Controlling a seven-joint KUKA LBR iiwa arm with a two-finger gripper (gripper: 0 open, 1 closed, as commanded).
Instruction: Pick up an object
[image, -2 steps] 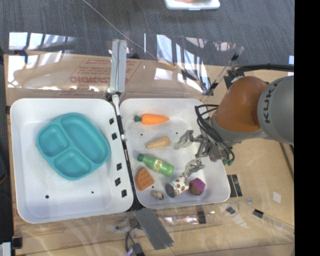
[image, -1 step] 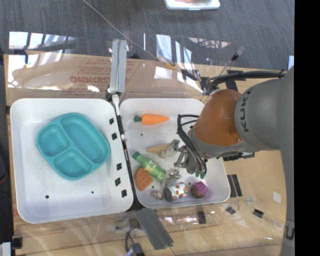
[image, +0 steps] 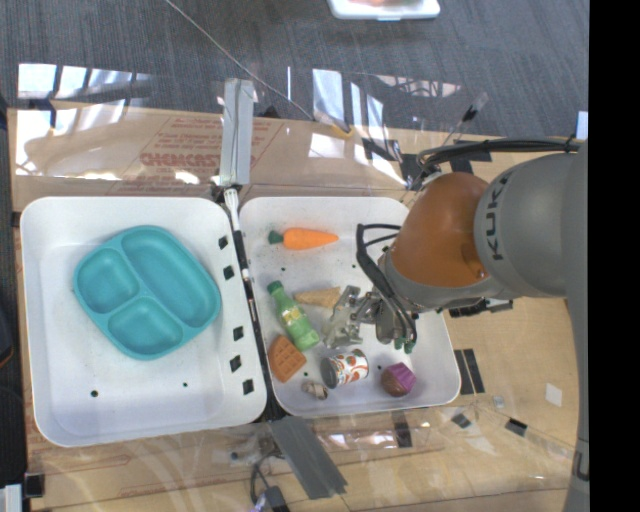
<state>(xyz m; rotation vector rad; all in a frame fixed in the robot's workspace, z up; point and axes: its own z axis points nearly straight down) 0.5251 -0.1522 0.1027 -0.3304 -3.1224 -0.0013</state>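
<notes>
You are looking down at a wooden desk (image: 520, 330) carrying two shallow white bins side by side. The left bin (image: 60, 390) holds a teal divided plate (image: 146, 291) with three compartments. The right bin (image: 440, 375) holds the toys: an orange carrot (image: 309, 239) near the far wall, a green bottle (image: 292, 315) with a yellow label lying tilted beside the divider, a pale wedge (image: 318, 297) just right of it, a brown waffle (image: 285, 358) below the bottle, a small red and white can (image: 347, 370), a purple object (image: 398, 379) to its right, and a tiny brownish piece (image: 315, 390) by the near wall. The grey arm (image: 530, 230) reaches in from the right, its orange band above the wrist, with "KUKA" lettering partly readable on its housing. The pincer (image: 348, 318) hangs low just above the can; whether its fingers are wide or narrow cannot be told, and nothing is visibly between them. Cardboard (image: 150, 150) behind the bins bears red print, too blurred to read.
</notes>
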